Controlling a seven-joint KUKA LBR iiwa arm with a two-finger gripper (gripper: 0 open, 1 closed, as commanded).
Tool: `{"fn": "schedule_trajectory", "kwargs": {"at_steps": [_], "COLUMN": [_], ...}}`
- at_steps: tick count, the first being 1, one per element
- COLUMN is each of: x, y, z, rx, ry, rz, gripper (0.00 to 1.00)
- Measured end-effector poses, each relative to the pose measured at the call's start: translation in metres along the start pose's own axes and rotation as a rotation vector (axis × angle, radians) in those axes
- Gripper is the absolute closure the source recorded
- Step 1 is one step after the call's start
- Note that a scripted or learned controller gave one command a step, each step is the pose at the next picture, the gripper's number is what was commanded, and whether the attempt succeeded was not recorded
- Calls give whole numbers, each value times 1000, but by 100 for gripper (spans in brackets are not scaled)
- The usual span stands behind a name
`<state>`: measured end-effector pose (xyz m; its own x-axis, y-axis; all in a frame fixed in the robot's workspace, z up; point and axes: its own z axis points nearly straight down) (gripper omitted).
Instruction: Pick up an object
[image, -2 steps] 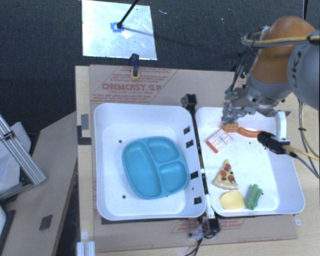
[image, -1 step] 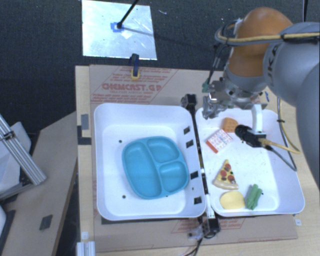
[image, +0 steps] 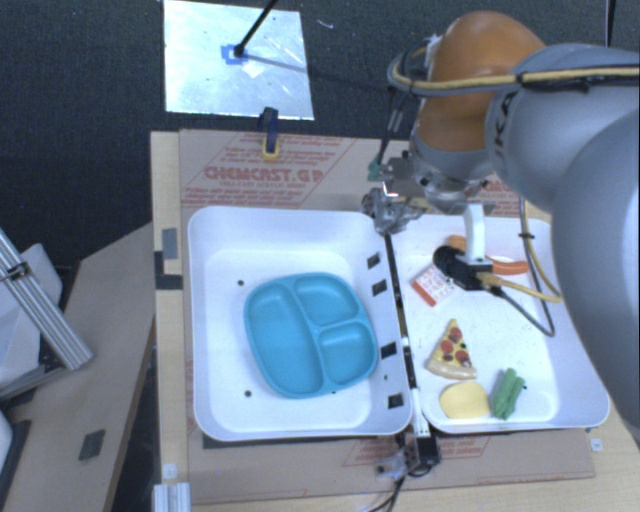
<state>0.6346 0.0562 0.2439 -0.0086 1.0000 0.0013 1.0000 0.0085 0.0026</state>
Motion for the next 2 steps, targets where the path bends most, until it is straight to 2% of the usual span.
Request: {"fn": "schedule_trajectory", "kwargs": {"at_steps": [1,2], "x": [50,47], "y": [7,7], "z": [-2,-2], "rx": [0,1], "ry": [1,-1], "rz": [-1,3], "gripper": [100,0]}}
